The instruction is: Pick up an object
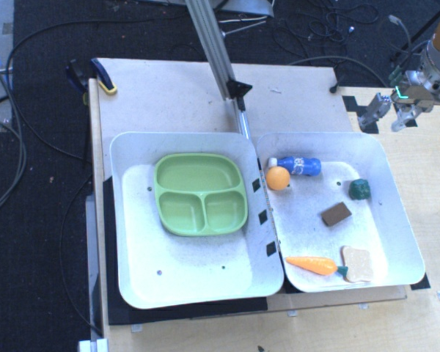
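I am seeing the pincer [387, 114] hanging at the upper right of the frame, beyond the far right corner of the right bin [396, 196] and above the bench [176, 94]. Its two fingers are standing spread apart with nothing between them.

The candidates for picking are all lying in the right bin. A blue bottle [297, 166] is lying on its side near the bin's upper left, and an orange ball [278, 178] is sitting touching it just below its left end. A small green object [360, 189] is resting toward the right wall. A brown block [336, 214] is lying near the middle, a little below and left of the green one. Along the bin's lower edge a toy carrot [312, 265] is lying with its tip pointing left, and a beige slice of bread [357, 263] is sitting just beside its green end.

In the left bin [132, 270] a green divided plate [202, 193] is lying flat, with three compartments.
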You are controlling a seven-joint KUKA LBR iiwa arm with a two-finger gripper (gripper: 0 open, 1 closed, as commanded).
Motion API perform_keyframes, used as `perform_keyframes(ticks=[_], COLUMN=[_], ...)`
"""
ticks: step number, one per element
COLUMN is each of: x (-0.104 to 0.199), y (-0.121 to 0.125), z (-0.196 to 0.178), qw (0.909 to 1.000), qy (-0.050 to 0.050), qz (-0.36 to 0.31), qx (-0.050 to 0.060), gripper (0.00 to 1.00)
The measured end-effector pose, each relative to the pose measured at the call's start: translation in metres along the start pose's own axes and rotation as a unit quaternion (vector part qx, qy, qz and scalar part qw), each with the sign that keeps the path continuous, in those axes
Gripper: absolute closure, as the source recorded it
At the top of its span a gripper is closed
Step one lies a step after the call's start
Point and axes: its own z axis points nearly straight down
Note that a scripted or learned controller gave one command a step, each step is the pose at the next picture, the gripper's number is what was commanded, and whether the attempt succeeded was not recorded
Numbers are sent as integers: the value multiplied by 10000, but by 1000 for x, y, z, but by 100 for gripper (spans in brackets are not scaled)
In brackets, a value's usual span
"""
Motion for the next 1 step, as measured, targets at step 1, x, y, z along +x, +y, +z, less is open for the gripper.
perform_keyframes(ticks=[1], x=[0], y=[1], z=[-2], qw=[10000], qy=[-5], qz=[-4], qx=[-21], gripper=[0])
